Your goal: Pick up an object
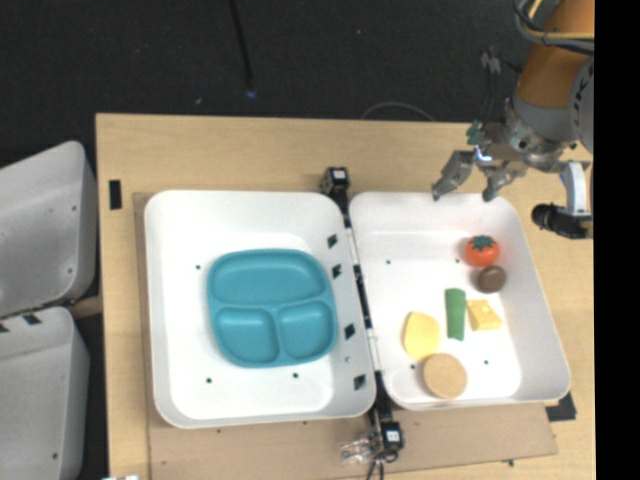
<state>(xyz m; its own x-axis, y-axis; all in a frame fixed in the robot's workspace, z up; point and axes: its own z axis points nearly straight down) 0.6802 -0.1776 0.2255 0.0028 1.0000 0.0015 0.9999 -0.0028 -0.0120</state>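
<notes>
My gripper hangs over the far edge of the right bin, fingers spread open with nothing between them. Below it in that bin lie a red tomato, a small brown ball, a green stick, a yellow cheese wedge, a yellow chip-shaped piece and a round tan cookie. The tomato is the nearest object, a short way in front of the fingers.
The left bin holds a blue divided plate. A black clip sits at the far end of the seam between the bins. Grey shapes stand off the bench's left side.
</notes>
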